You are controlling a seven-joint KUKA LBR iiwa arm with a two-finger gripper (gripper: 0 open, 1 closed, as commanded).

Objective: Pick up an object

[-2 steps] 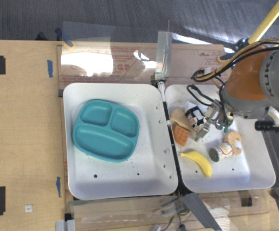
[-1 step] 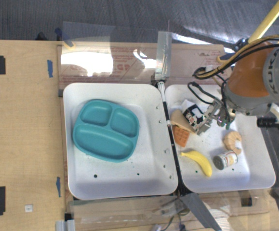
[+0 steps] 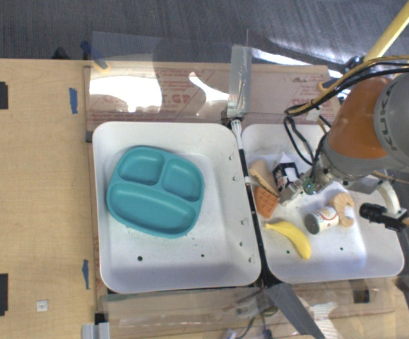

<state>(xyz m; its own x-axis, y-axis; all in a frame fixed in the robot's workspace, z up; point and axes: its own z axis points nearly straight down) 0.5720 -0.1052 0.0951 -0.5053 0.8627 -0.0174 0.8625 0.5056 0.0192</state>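
The bench (image 3: 27, 189) is pale wood, with black tape marks at its 9 o'clock edge and blue tape bits near the bins. The left bin (image 3: 218, 260) lies at the centre of the view, and the right bin (image 3: 381, 256) sits touching it at 3 o'clock. The arm (image 3: 374, 119) comes in from 2 o'clock, grey with its orange band above the wrist, and leans over the right bin's far half, cables looping round it. A teal tray (image 3: 155, 191) with three compartments lies flat in the left bin, toward that bin's 10 o'clock side. The gripper (image 3: 289, 182) hangs low over the right bin's 10 o'clock part; whether it is released or clenched I cannot tell, and nothing can be seen grasped in it. In the right bin, a banana (image 3: 292, 236) lies on the floor at about 7 o'clock, well apart from the gripper. A waffle (image 3: 265, 202) rests against the bin's 9 o'clock wall, with a tan piece (image 3: 260, 173) just beyond it at 12. A small can (image 3: 321, 219) lies on its side at the centre, touching a beige lump (image 3: 344, 208) at its 3 o'clock.
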